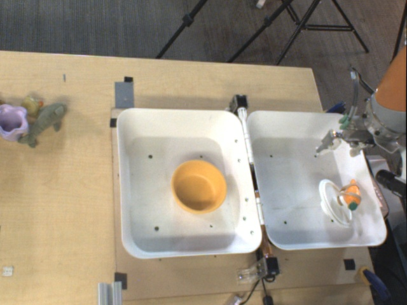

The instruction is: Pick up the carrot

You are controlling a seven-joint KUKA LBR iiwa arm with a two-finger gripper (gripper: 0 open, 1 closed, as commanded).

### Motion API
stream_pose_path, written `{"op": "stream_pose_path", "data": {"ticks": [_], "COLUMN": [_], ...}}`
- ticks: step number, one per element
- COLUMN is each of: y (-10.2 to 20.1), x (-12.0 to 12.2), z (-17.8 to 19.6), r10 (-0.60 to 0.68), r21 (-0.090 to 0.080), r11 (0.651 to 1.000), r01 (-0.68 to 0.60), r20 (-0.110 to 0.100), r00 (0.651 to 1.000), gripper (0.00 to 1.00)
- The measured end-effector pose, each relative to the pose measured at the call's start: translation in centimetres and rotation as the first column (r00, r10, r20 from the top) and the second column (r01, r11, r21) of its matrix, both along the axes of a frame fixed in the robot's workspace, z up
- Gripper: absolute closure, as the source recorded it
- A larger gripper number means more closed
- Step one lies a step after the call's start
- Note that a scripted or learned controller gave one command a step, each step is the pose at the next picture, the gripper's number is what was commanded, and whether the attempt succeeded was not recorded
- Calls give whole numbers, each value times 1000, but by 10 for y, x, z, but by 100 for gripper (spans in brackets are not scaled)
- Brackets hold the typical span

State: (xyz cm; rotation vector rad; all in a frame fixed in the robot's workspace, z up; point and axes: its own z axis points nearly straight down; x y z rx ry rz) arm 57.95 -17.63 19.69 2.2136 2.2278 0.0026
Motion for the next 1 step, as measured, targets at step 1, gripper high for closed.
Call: {"op": "stream_pose_path", "data": {"ticks": [1], "y": [-29], "x": [-46], "z": [8], "r10": [92], "r21": [-2], "r11": [996], "r01": [-92], "r20": [3], "r00": [996], "gripper": [0]}}
